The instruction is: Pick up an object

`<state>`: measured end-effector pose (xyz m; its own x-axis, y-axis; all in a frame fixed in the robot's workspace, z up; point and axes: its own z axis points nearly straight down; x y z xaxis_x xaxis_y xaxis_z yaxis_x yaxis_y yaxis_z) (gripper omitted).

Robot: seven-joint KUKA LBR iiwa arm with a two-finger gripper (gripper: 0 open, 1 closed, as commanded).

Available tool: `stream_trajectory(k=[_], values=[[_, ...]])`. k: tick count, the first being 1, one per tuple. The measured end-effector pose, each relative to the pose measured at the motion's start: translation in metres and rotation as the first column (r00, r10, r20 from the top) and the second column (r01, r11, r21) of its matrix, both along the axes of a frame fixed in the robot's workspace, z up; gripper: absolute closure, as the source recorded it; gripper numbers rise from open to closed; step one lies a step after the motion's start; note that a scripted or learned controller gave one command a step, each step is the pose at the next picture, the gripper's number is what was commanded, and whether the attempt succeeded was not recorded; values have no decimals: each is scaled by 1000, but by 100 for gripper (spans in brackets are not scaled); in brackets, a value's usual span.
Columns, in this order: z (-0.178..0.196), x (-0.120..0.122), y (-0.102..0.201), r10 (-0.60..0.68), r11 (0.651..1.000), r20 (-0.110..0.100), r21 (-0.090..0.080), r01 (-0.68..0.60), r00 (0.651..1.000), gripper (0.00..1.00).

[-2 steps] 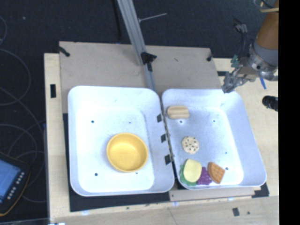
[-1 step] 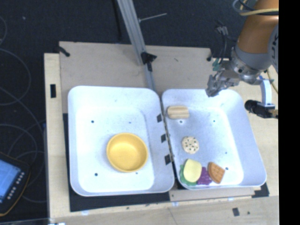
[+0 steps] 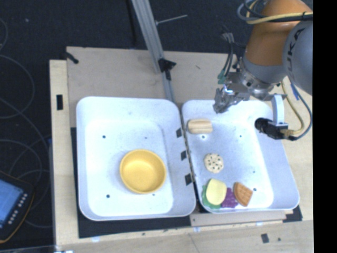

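Your gripper (image 3: 222,103), its finger state impossible to tell, hung at one o'clock of the bread roll (image 3: 199,126), seemingly poised for descent.

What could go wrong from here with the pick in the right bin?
1. The hand hangs over the right bin's far edge, near the bread roll; the roll lies close to the divider wall, so a finger may hit the wall.
2. The cookie lies flat and may be hard to grip.
3. The toys at the near edge touch, so one may drag another.
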<state>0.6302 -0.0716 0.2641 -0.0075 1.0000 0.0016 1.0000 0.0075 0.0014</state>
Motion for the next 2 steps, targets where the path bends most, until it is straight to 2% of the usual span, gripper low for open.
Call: stream_trajectory(k=[2], values=[[-16, -20, 87, -1, 1000, -2, -1, 1, 1000, 100]])
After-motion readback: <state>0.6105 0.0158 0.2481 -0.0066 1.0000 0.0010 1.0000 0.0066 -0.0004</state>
